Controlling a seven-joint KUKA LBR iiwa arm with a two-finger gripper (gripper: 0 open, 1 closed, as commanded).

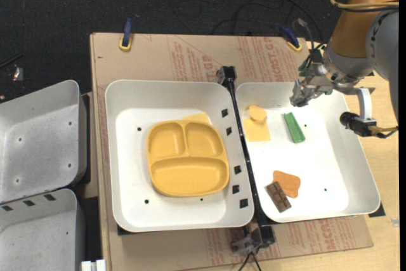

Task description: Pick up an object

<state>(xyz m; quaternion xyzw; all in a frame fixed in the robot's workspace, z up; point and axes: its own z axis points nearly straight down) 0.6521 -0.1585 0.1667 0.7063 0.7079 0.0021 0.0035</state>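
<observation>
The two-finger gripper (301, 98), grip state indiscernible, hangs at frame right; the green plastic bar (294, 127) lies just below, long axis near-vertical.

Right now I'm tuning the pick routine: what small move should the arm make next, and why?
Probably ease the gripper down and slightly toward the camera onto the green block. It sits above the right bin's far wall with nothing between its fingers, and the green block is the nearest item, lying apart from the others.
</observation>
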